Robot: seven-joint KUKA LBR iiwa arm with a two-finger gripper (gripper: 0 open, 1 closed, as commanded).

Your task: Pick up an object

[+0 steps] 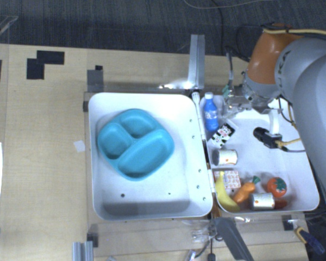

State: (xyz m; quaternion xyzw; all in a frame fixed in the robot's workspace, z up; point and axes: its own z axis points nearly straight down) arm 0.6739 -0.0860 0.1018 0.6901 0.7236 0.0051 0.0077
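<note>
Surface [38, 162]: pale wood, black patches at far left; dark carpet beyond. Left bin [146, 200]: blue divided plate [135, 142]. Right bin [293, 173]: blue bottle [210, 115] at its far-left corner, cans, banana [221, 194], carrot, tomato. Arm [301, 75]: enters from right, bent over right bin's far edge; gripper [232, 103] beside bottle. Jaws: state cannot be told.

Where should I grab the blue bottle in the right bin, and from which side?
Take the blue bottle across its body, below the white cap, coming straight down from above. It lies against the right bin's left wall, so side approaches are probably blocked; set the fingers across its narrow width. The gripper hovers just right of it.
</note>
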